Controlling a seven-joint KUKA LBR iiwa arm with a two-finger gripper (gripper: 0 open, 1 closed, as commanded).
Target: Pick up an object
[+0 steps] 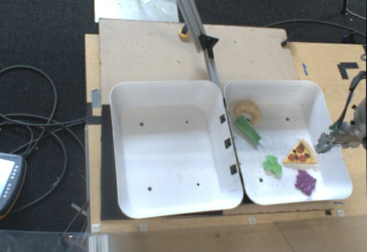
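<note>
The left bin (172, 148) offers wide bare floor, while the right bin (287, 96) has its things gathered toward the near half. The gripper (323, 143) reaches in low over that bin's right rim, the arm mostly out past the bench edge. Its tip sits just beside the pizza slice (300, 153), at the slice's right; I cannot tell how its fingers stand. A purple grape bunch (305, 182) lies near the near-right corner, a green leafy piece (272, 164) left of the slice, and a tan doughnut (247, 111) touching a green block (248, 130) by the dividing rim.
</note>
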